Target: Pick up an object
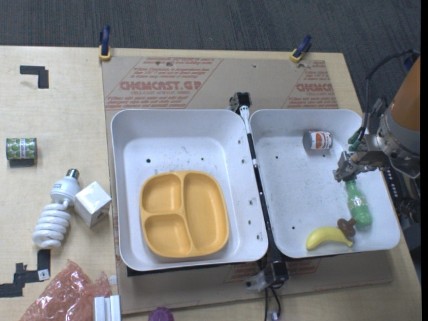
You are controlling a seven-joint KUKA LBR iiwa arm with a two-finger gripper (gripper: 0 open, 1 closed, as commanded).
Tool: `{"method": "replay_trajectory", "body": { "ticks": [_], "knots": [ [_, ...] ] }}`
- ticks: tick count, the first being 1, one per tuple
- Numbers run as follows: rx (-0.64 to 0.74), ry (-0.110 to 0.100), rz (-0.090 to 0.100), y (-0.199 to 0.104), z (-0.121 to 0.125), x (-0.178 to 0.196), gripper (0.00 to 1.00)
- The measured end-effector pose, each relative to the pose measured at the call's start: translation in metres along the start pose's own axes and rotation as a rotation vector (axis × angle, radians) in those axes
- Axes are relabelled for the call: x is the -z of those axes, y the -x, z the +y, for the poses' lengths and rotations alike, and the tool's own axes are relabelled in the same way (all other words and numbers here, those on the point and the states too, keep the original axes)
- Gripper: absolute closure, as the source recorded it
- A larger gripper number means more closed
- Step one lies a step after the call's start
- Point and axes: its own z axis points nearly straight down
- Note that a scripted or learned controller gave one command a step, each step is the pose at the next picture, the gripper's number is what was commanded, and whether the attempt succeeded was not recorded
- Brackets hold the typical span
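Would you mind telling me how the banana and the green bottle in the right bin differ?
The banana is yellow and curved; the green bottle is translucent green and straight. The banana lies crosswise along the bin's near wall, while the bottle lies lengthwise by the right wall, its top just under the gripper. Both lie flat in the right bin, near a small brown object.

On the surface [53,112] left of the bins lie a spiral bulb [55,212], a white cube [93,203] touching it, and a small green can [21,149] well apart. Pink mesh [63,293] sits at the bottom edge. Two clamps [105,43] [301,49] grip the brown board [167,79].
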Motion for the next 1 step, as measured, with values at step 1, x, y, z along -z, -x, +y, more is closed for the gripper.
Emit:
{"method": "replay_trajectory", "body": {
  "ticks": [1],
  "knots": [
    [-0.002, -0.001, 0.001, 0.0501, -0.0087, -0.0923, 0.00]
  ]
}}
